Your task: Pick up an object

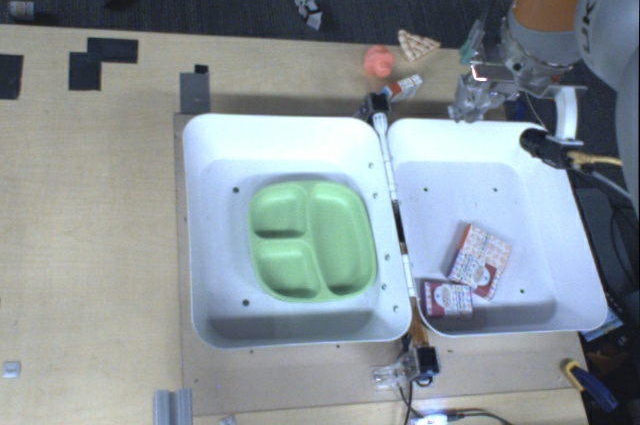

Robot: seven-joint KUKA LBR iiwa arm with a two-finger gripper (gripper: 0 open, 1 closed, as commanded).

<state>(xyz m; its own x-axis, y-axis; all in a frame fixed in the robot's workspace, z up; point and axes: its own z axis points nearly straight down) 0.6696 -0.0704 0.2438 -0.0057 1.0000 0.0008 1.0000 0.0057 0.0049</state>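
While the gripper [476, 101] hung above the right bin's [560, 213] far rim, I couldn't tell its state. Two small boxes [478, 259] lay inside that bin, a green tray [310, 239] in the left bin [205, 213].

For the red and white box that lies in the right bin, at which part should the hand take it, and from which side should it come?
Probably from straight above, closing across the two long edges of the red and white box. It lies flat and turned at a slant, with bare floor of the right bin along both long edges. Its lower-left corner is close to the small dark red box, so the upper half seems safer.
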